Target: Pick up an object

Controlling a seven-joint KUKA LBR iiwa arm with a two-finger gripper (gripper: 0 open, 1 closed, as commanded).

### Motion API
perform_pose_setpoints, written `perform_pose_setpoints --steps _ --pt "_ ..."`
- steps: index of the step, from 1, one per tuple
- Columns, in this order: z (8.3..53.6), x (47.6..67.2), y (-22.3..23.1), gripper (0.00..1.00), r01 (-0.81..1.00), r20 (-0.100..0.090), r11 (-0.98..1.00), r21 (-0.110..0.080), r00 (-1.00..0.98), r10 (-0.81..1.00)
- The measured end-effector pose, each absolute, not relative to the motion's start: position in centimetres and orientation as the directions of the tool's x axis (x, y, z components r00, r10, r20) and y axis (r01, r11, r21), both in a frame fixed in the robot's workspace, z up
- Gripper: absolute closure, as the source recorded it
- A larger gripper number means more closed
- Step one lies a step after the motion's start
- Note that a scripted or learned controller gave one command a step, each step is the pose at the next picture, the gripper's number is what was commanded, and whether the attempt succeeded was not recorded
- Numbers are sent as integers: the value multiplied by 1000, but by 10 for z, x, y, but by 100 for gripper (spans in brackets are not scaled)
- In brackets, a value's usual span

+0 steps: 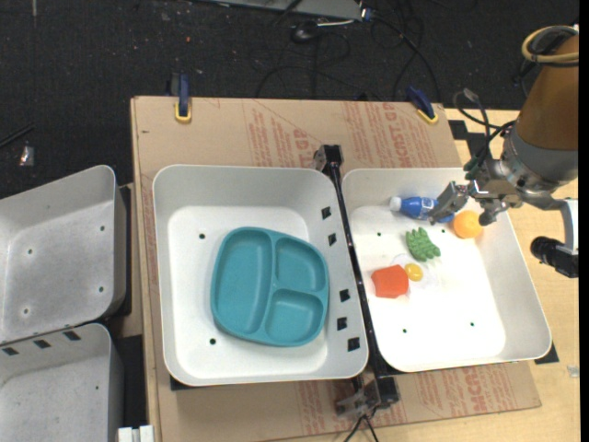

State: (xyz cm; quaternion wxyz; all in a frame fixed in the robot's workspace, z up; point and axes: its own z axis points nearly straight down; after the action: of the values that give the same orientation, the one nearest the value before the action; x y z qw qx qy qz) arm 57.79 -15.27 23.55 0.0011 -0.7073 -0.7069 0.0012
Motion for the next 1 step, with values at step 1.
perform_pose_setpoints --steps 1 --pt "182 577 -142 0 1000 1 0 -5 0 1000"
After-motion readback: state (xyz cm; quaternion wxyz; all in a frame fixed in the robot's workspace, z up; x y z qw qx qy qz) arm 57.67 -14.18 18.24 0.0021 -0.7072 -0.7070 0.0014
